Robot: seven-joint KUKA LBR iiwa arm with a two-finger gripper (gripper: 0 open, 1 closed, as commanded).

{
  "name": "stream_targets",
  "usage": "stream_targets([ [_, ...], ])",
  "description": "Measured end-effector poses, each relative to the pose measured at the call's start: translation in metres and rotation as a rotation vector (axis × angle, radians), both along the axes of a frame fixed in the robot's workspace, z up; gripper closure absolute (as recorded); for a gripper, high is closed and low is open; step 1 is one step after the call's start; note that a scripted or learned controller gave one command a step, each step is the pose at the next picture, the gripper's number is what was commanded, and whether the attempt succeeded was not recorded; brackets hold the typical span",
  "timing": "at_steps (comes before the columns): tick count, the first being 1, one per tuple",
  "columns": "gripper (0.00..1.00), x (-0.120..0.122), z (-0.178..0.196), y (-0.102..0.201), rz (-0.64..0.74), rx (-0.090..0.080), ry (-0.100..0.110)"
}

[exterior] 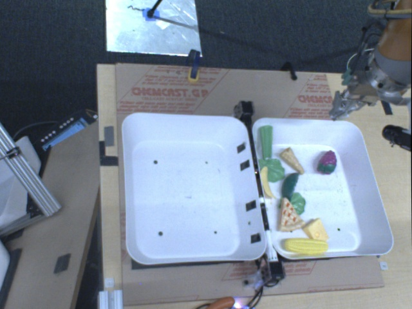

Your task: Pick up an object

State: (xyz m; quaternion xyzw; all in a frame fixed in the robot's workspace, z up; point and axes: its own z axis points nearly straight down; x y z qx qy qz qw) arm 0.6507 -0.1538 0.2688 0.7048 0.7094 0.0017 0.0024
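Toys fill the right shallow white plastic bin [360, 172]: we see a purple plastic grape cluster [326, 161], yellow corn cob [305, 246] and pizza slice [289, 216]. The grey two-finger gripper [339, 108] hovers above the bin's far edge; we cannot tell its state.

Toy foods lie loose in the right bin [370, 172]: a purple piece [326, 161] at upper right, green vegetables [268, 153] along the left wall, a pizza slice [289, 215], cheese wedge [315, 229] and corn cob [305, 246] at the bottom.
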Motion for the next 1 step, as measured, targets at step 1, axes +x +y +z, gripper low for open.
stream_targets([
  [1, 1.0, 0.0198, 0.0353, 0.0513, 0.003, 0.002, -0.001],
])
